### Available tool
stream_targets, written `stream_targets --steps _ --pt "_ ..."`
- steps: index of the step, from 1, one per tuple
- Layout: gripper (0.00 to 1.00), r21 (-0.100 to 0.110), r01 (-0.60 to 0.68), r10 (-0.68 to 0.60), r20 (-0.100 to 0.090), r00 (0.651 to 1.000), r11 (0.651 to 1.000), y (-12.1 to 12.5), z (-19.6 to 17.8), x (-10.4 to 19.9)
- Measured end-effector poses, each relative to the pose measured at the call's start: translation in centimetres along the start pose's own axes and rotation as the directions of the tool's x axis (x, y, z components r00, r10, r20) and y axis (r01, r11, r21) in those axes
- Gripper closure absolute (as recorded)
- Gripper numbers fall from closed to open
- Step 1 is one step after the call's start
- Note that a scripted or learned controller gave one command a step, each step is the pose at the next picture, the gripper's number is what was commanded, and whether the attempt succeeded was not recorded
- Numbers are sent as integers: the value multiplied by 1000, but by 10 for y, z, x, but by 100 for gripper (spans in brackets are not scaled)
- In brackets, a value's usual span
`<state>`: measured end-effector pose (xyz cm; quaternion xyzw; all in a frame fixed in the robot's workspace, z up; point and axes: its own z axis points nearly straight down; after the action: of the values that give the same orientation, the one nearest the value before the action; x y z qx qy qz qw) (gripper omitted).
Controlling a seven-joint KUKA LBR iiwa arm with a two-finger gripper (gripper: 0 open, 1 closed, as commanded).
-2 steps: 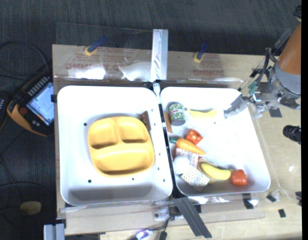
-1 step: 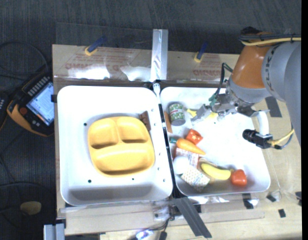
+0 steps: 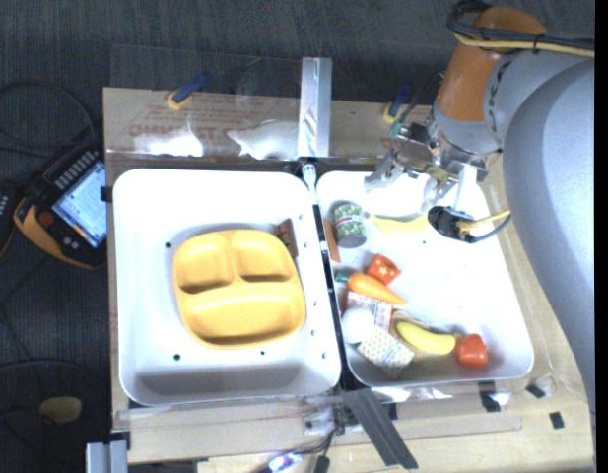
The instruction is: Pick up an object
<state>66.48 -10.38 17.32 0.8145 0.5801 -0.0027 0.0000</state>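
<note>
We are over the right-hand shallow white bin [image 3: 510,294] now, with the grey arm's two-finger gripper [image 3: 422,170] poised above its far edge, well apart from the cluster of toys at the near side. Whether it is spread or closed, we cannot tell from here; the tooling is a tangle of metal and cable against the white bin wall.

Nothing sits in its grasp as far as we can see, so we judge the pick has not yet been made. This looks like the approach stage. Candidates lie below: a small green-and-white printed can [image 3: 349,223] nearest the gripper, an orange plastic carrot [image 3: 372,288], a yellow plastic banana [image 3: 425,339] and a red plastic tomato-like piece [image 3: 471,350] in the near corner. Next, we would need to settle over one of them, descend and close squarely on it; the can seems the shortest reach.

The left white bin [image 3: 136,264] carries a yellow three-compartment plastic tray [image 3: 239,289].

Hard to read: the pale wrapped items under the carrot overlap, and the arm's bulk cuts off the bench's right side.
</note>
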Motion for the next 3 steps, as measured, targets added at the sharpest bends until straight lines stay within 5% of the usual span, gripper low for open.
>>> stream_targets --steps 1,2,3 --pt "0 -7 -66 66 0 998 998 0 85 -37" --pt "100 -6 -64 64 4 998 998 1 76 -37" --pt "100 0 -43 43 0 999 999 -26 -106 -11"
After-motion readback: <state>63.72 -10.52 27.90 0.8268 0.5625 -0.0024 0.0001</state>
